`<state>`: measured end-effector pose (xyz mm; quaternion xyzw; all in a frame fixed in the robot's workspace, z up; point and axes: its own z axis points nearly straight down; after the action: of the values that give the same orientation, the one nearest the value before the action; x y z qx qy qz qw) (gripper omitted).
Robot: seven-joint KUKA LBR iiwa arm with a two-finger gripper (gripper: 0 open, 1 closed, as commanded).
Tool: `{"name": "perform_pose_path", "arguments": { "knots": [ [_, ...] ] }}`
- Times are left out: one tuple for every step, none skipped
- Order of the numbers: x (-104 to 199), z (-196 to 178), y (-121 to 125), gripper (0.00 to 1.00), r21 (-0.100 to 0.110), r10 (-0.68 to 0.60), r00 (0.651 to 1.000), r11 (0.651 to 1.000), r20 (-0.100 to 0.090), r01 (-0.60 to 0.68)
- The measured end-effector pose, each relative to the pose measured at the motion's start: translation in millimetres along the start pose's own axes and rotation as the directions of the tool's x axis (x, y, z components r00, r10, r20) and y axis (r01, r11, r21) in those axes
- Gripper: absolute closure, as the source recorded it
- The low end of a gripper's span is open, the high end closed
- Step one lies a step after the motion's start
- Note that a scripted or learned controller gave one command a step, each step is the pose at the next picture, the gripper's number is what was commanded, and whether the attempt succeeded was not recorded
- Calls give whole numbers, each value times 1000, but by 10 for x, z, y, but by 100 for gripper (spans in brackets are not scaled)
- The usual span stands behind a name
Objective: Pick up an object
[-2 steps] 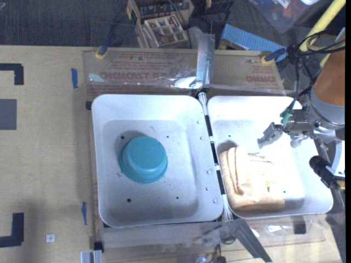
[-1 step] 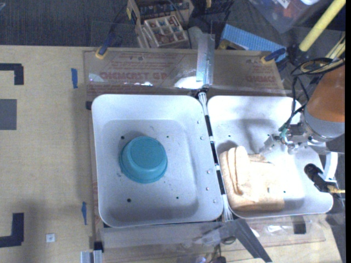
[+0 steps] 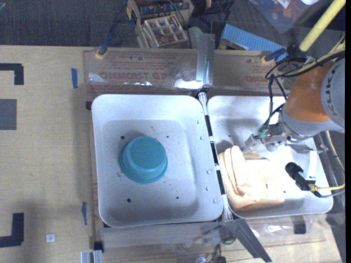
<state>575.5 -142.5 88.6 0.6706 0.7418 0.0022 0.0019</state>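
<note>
So the pincer (image 3: 256, 141) sits low in the right bin (image 3: 241, 111), reaching in from the right, tip just above the top edge of the tan sponge (image 3: 252, 179). Honestly can't tell if it's spread or pressed together, it's too small and blurry from up here. It looks like it's touching the sponge, or nearly. The sponge is a big squashy block lying in the near-left part of that bin, up against the wall shared with the left bin (image 3: 104, 147). Over in the left bin there's a teal bowl (image 3: 143, 159), upside down I think, roughly mid-floor. Both bins sit side by side on the worktop (image 3: 44, 163).
</note>
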Motion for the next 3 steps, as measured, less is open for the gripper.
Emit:
{"name": "perform_pose_path", "arguments": {
  "knots": [
    [-17, -101, 14, 100, -5, 4, 1000, 1000, 1, -4],
    [-17, -101, 13, 0, -5, 4, 1000, 1000, 1, -4],
    [-36, -194, 20, 100, -7, 7, 1000, 1000, 2, -7]
  ]
}}
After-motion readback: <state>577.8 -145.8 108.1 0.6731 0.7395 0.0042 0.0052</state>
